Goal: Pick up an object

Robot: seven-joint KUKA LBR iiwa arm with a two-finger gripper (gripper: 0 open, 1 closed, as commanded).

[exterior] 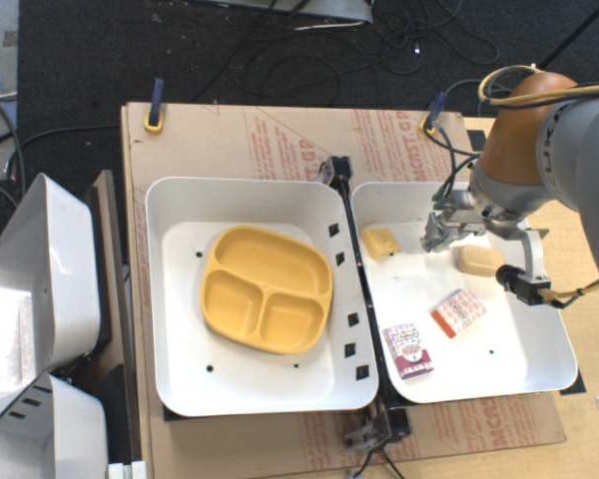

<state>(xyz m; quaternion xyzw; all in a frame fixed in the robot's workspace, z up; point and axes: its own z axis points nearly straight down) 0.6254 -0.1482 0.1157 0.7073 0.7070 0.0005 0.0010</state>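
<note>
In the right bin [539, 372] lie several small objects. A pale yellow block [381, 242] sits near the bin's upper left. A beige oval piece [478, 259] lies toward the right. A red and white packet [458, 312] and a purple and white carton [408, 350] lie nearer the front. My gripper [437, 238] hangs low over the bin's back part, between the yellow block and the beige piece, beside both. Nothing shows between its fingers.
The left bin [170, 267] holds a yellow divided plate [267, 289]. A black divider with clips [356, 277] runs between the bins. The bench is cardboard [280, 138]. White containers [40, 277] stand at the far left. Cables lie behind the bench.
</note>
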